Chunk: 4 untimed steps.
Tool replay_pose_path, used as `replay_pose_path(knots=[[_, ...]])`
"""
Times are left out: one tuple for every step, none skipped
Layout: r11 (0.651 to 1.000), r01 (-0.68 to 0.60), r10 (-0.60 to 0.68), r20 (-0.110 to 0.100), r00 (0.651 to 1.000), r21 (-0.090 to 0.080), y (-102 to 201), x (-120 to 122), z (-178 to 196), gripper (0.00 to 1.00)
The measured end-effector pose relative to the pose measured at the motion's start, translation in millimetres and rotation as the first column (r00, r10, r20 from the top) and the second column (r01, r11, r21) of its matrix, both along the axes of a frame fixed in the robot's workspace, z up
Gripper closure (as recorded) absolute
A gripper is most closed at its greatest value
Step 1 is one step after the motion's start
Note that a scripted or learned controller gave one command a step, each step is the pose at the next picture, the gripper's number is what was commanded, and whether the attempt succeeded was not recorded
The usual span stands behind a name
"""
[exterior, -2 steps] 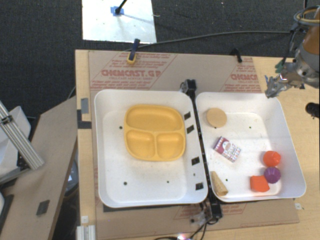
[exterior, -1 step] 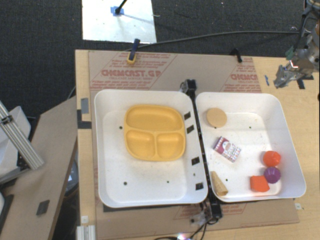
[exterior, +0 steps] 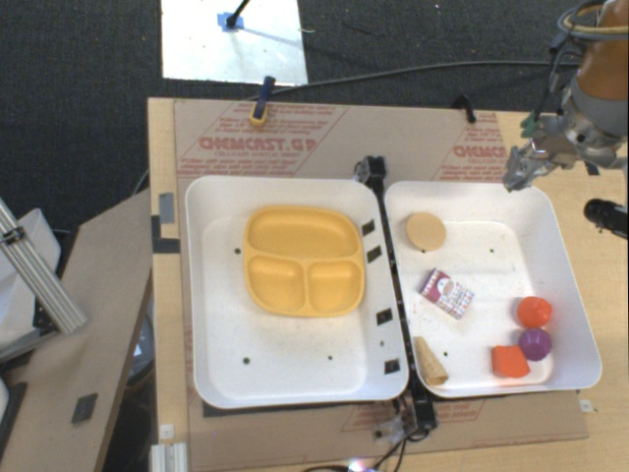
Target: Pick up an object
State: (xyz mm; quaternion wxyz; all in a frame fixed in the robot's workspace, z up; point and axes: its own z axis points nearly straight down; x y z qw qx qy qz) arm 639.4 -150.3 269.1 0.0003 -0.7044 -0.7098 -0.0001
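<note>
The right bin [exterior: 550, 226] holds a round tan cookie [exterior: 426, 231] at its back left and a small pink-and-white carton [exterior: 446, 294] near the middle. An orange ball [exterior: 535, 312], a purple ball [exterior: 536, 343] and an orange block [exterior: 510, 361] sit together at its front right. A tan cone [exterior: 429, 360] lies at its front left. My gripper [exterior: 518, 170] hangs above the bin's back right rim, well away from all of these, with nothing seen between its fingers.
The left bin [exterior: 211, 293] holds a yellow divided plate [exterior: 303, 261]. A black clip strip [exterior: 386, 264] runs between the two bins. The arm [exterior: 595, 77] comes in from the upper right. A white sheet [exterior: 234, 28] lies on the dark floor behind the bench.
</note>
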Motion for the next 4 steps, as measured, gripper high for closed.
replay_pose_path(knots=[[1.0, 0.0, 0.0, -0.001, 1.0, 0.001, 44, -15, -16, 1.0], [1.0, -0.001, 0.001, 0.001, 1.0, 0.001, 91, -31, -11, 1.0], [1.0, -0.002, 0.002, -0.001, 1.0, 0.001, 151, -45, -19, 1.0], [1.0, -0.001, 0.001, 0.0, 1.0, 0.001, 196, -57, -21, 1.0]])
